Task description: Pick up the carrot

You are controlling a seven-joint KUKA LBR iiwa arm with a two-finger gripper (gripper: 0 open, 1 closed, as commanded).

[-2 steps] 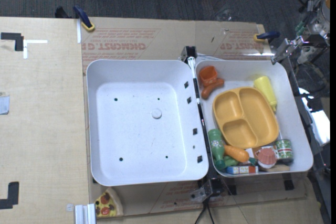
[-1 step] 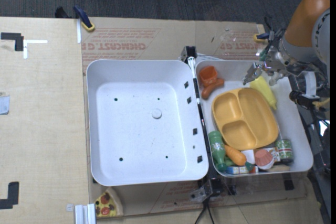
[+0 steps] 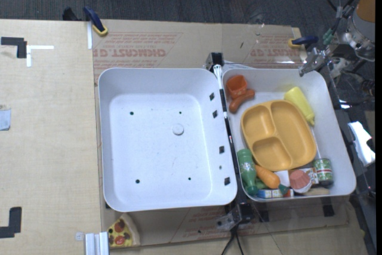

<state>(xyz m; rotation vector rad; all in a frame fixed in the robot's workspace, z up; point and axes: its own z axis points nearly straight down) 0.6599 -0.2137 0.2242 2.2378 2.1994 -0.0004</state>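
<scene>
Carrot (image 3: pixel 267 177) lies in right bin (image 3: pixel 332 106) beside yellow plate (image 3: pixel 279 135).

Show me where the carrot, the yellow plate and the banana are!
carrot (image 3: pixel 267 177), camera view, middle of its orange body.
yellow plate (image 3: pixel 296 155), camera view, rim at its lower right edge.
banana (image 3: pixel 300 103), camera view, middle of its yellow length.

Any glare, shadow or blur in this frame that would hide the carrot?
Camera view: lighting is even and soft. The white right bin is bright but not blown out, and the carrot reads clearly orange beside the yellow divided plate. The whole frame is slightly soft, so small labels are unreadable. The gripper near the bin's far corner is dim and cluttered by cables.
</scene>
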